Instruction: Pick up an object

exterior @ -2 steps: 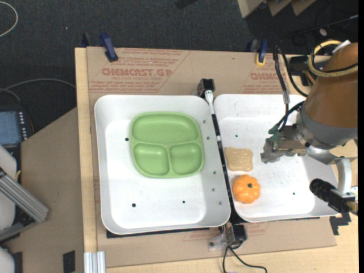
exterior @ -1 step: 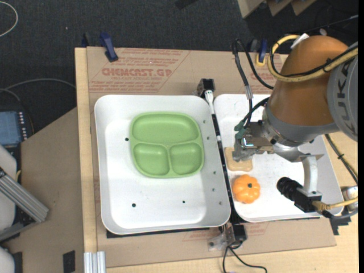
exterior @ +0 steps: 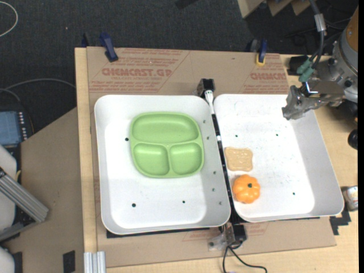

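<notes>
Jaws first: whether they are spread or pressed together I cannot tell, for the gripper point(exterior: 289, 112) is a grey blur at the upper right of the frame, over the far right corner of the right bin point(exterior: 307, 169).

Nearest me, low in the frame and hard by that bin's left wall, sits a small orange pumpkin-shaped object point(exterior: 246, 188). Just beyond it, almost touching, lies a flat tan slab like a slice of toast point(exterior: 239, 159). Over in the left bin point(exterior: 114, 198), a green divided plate point(exterior: 166, 144) takes up the middle. Farther back is the gripper, well apart from all three.

To my eye the pick has not begun; this looks like the approach. Next it must travel across the bin toward the lower left, settle on one target, probably the orange piece since it stands taller, and come down squarely around it without nudging the slab.
</notes>
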`<state>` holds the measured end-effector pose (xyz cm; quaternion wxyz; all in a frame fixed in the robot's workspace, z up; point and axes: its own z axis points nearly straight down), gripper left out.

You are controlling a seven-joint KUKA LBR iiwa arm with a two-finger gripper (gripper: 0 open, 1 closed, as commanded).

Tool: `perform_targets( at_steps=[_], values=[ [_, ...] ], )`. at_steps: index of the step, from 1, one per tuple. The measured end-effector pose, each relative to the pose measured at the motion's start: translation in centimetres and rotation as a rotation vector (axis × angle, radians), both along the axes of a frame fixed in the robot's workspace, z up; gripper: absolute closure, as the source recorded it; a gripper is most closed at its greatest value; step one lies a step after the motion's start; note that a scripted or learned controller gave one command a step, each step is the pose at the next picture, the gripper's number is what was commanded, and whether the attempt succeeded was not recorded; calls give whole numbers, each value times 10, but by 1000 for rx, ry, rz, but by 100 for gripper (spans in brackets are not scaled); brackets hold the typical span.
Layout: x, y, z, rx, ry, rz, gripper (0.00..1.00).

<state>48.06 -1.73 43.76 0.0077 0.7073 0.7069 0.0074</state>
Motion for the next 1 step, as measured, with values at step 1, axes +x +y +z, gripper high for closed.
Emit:
perform_targets(
  at_steps=[1],
  values=[
    [-3,147,-32,4,26,17,100]
  ],
)
